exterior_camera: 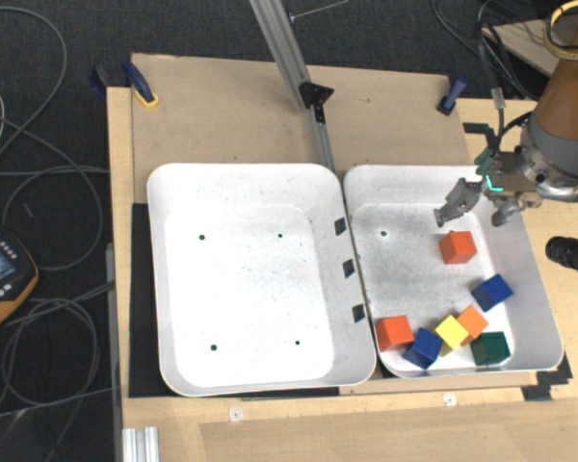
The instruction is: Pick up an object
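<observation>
My gripper [481, 207] hangs over the back part of the right bin [405, 258], open, its two grey fingers [455, 203] spread apart with nothing between them. A red block [458, 247] lies on the bin floor just in front of the fingertips, apart from them. Further forward sit a blue block [493, 291], an orange block [473, 320], a yellow block [452, 332], a second blue block [425, 346], another orange block [396, 331] and a green block [490, 348], clustered near the bin's front edge.
The left bin [250, 277] lies beside the right one, with black clips [348, 268] along the shared rim. A metal pole [289, 56] slants up from the back of the bench. Cables and a handheld device [0, 272] lie on the floor at left.
</observation>
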Robot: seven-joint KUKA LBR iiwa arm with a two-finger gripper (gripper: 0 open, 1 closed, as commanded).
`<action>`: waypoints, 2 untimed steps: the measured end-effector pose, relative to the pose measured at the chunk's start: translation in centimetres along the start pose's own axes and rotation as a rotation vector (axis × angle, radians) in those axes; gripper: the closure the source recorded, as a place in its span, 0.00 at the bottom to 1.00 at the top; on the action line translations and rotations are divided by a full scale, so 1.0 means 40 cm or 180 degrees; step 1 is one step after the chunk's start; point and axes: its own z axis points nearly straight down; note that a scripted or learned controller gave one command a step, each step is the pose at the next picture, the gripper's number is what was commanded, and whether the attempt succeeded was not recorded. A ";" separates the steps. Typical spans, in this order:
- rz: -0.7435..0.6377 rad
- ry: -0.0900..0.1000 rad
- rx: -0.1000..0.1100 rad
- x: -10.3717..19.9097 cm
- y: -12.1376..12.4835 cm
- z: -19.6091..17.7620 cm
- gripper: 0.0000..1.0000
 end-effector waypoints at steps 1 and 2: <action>-0.0001 -0.0003 -0.0019 0.000 0.002 -0.006 0.00; 0.0002 0.0000 0.0004 -0.001 0.011 0.150 0.00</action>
